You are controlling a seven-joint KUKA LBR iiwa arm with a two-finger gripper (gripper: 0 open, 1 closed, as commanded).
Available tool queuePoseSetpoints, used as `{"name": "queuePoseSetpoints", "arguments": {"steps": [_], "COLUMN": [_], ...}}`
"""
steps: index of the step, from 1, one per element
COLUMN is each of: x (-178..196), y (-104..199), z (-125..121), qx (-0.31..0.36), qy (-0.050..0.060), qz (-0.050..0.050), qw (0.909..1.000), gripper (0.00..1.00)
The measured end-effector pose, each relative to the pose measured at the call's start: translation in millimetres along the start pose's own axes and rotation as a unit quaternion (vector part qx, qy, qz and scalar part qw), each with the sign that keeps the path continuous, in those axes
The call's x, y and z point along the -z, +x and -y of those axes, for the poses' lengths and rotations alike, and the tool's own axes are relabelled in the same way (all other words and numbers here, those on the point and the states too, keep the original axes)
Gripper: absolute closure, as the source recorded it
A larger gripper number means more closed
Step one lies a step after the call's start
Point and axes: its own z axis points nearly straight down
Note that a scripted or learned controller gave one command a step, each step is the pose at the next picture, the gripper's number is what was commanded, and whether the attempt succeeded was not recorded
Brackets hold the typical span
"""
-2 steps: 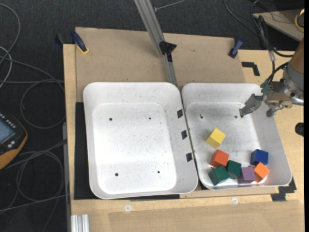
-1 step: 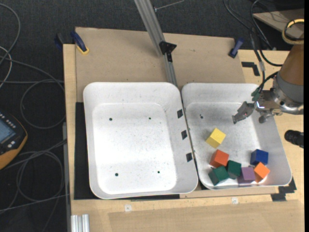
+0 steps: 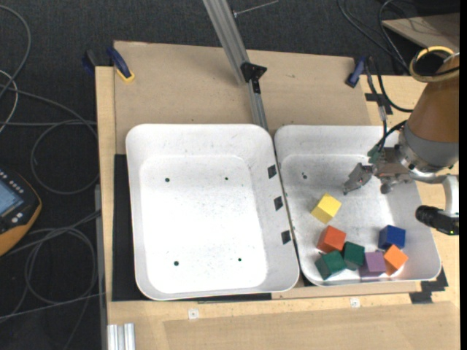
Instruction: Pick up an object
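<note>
Blocks sit gathered in the near part of the right bin (image 3: 306, 141), and that is where you find everything worth picking. You see a yellow block (image 3: 326, 208) lying by itself, a little farther back and to the left of the rest. Nearer to you, a red block (image 3: 333, 238) touches a dark green block (image 3: 330, 263), and a second green block (image 3: 354, 254) sits just right of them. A purple block (image 3: 374, 262) lies against the near wall, with an orange block (image 3: 395, 257) just beside it on the right and a blue block (image 3: 392, 235) directly behind that orange one. Your gripper (image 3: 371, 180) hangs over the far right part of the same bin, reaching in from the right on the grey arm (image 3: 435, 122) with its orange band. Its two fingers are spread apart with nothing between them; one finger (image 3: 356, 179) points down and left toward the yellow block, stopping short of it, and the other points down nearer the bin's right side. You can see that the gripper is well apart from the cluster of blocks at the near wall. The left bin (image 3: 146, 141) lies beside the right one, their long sides touching, and a metal pole (image 3: 230, 35) slants up from the far end of the seam between them.
</note>
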Motion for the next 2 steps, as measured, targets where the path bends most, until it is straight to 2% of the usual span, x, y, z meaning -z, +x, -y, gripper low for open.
{"name": "queuePoseSetpoints", "arguments": {"steps": [1,2], "x": [13.8,58.4], "y": [0.2,-1.4], "z": [-1.6,1.4], "qx": [0.0,0.0], "qy": [-0.004,-0.006], "qz": [0.0,0.002], "qw": [1.0,1.0], "gripper": [1.0,1.0]}}
